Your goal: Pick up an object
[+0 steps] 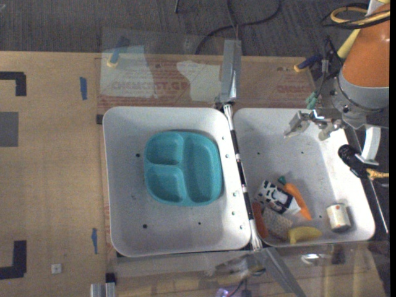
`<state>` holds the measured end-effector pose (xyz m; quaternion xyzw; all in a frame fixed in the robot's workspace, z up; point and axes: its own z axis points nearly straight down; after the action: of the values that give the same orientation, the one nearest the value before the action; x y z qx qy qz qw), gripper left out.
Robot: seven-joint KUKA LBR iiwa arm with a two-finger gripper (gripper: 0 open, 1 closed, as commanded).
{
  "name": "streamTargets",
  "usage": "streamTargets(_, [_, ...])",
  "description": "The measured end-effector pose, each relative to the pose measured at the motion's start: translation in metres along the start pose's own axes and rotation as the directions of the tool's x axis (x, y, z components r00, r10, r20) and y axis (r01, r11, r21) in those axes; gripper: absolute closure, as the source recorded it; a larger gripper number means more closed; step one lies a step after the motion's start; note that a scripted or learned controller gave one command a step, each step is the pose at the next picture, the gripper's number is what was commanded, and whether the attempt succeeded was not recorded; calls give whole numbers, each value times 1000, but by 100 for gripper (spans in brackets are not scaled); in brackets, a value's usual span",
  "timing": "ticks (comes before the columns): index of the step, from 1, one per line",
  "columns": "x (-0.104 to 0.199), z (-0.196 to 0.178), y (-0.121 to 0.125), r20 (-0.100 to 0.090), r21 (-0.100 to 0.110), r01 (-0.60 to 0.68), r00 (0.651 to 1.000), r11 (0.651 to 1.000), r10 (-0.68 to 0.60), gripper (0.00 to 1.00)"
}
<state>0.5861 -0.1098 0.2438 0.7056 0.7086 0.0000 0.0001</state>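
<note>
Lying along the near edge of the right bin (pixel 322 166), the loose things form a cluster toward its near left corner: a yellow piece (pixel 304 233) closest to the rim, an orange-red strip (pixel 258 220) against the left wall, a speckled tan piece (pixel 278 226) between them, then a black-and-white carton (pixel 274 195) with an orange carrot-shaped toy (pixel 296 198) slanting beside it, its long axis running from far-left to near-right. A small cylindrical can (pixel 338 216) sits apart near the near right corner, lying on its side as best I can judge. Farther back, the bin's floor is bare up to the gripper (pixel 311 124), which hangs over the far right part of the bin with its fingers spread apart and nothing between them. So the candidate objects all lie nearward of the gripper, the cluster nearward and left, the can almost straight nearward; the can looks the easiest target, being isolated. In the left bin (pixel 124 184) a teal divided tray (pixel 184 167) rests mid-floor, well apart from the gripper.
</note>
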Motion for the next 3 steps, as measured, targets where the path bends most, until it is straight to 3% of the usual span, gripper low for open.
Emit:
streamTargets(1, [-37,142,-57,-1,1,-102,995,995,102,0])
streamTargets(2, [-24,150,-93,17,-42,202,979,979,-201,0])
streamTargets(3, [-26,142,-96,14,-35,201,980,979,-201,100])
